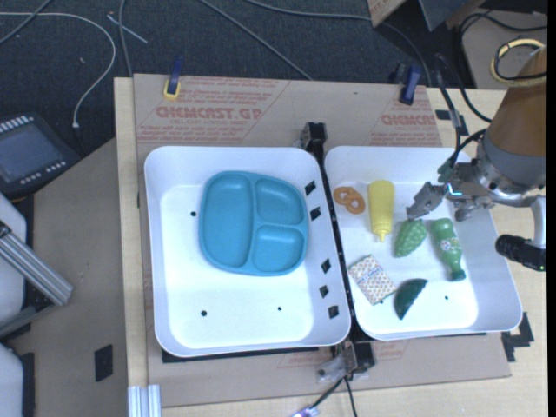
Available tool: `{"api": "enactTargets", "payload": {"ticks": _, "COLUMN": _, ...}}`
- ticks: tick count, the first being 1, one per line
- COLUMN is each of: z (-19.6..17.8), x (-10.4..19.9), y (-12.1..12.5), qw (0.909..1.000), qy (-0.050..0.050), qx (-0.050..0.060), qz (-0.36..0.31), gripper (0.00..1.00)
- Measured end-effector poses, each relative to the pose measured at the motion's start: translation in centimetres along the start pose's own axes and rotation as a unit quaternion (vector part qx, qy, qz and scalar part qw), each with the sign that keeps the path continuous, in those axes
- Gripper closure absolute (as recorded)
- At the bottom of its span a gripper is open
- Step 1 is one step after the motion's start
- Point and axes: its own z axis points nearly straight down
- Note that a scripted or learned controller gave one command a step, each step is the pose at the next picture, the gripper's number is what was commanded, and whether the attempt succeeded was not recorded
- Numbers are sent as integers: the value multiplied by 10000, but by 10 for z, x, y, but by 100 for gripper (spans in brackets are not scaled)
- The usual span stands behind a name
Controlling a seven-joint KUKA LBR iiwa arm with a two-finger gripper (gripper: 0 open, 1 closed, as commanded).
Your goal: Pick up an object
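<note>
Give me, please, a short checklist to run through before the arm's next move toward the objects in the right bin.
1. Gripper above the right bin: ok.
2. Nothing between its fingers: ok.
3. Nearest target, green grapes, unobstructed from above: ok.
4. Green bottle apart from grapes: cannot tell, very close.
5. Yellow bottle clear of descent path: ok.
6. Blue tray in left bin, out of the way: ok.

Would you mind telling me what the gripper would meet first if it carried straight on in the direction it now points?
Most likely the green grape bunch, just beyond and below the gripper in the right bin. Height above it is hard to judge from this slanted view.
</note>
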Motion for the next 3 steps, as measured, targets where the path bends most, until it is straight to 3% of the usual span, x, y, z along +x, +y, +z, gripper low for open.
{"api": "enactTargets", "payload": {"ticks": 2, "z": 101, "x": 3, "y": -3, "qw": 10000, "qy": 4, "qx": -4, "qz": -1, "gripper": 0}}
{"api": "enactTargets", "payload": {"ticks": 3, "z": 87, "x": 3, "y": -1, "qw": 10000, "qy": -3, "qx": -40, "qz": 0, "gripper": 100}}
